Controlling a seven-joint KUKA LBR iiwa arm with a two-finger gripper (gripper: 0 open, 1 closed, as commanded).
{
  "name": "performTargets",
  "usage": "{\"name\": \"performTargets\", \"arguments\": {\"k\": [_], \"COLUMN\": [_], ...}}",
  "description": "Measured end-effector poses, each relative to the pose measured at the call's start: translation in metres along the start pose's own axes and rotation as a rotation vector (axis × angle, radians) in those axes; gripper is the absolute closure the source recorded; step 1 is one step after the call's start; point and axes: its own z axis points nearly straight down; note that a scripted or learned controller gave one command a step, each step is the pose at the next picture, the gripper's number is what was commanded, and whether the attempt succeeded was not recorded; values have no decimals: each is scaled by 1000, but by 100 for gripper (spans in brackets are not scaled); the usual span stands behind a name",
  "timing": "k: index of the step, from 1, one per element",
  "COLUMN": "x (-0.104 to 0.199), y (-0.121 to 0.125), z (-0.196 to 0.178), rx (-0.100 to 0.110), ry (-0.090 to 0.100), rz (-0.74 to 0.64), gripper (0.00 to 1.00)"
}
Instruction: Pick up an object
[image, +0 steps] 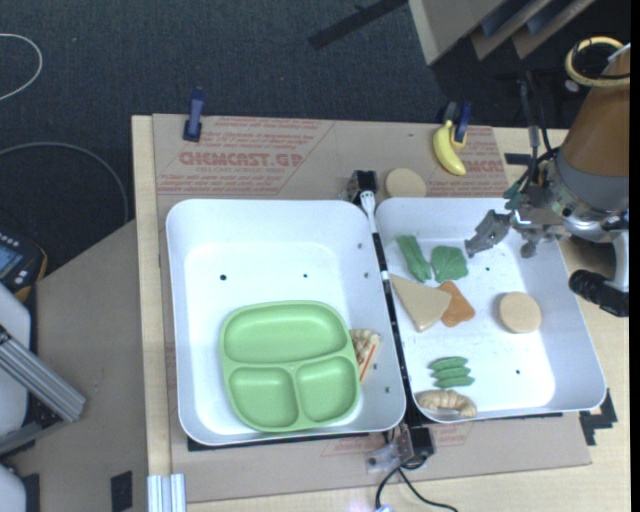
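Note:
The right bin (560, 380) holds several toy foods: a long green piece (412, 257), a green square piece (449, 264), a beige wedge (420, 303), an orange piece (459, 306), a round tan biscuit (520, 313), a green pea pod (450, 372) and a croissant (447, 403). My gripper (507, 240) hangs over the bin's upper right part, above and to the right of the green square piece. Its fingers are spread open and nothing sits between them. The biscuit lies below it, apart from it.
The left bin (200, 250) carries a green divided plate (290, 362) and a small striped toy (364, 350) by its right wall. A banana (450, 150) and a tan disc (405, 183) lie on the board behind the bins. Blue clamps (194, 113) grip the board's back edge.

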Motion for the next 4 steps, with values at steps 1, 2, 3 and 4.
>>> {"name": "performTargets", "arguments": {"k": [1,2,3,4], "x": [44,41,93,172], "y": [-10,-6,-95,-105], "z": [140,120,31,37], "rx": [-4,-15,1,4], "ry": [3,-1,3,4], "rz": [-1,1,-3,-9], "gripper": [0,100,100,100]}}
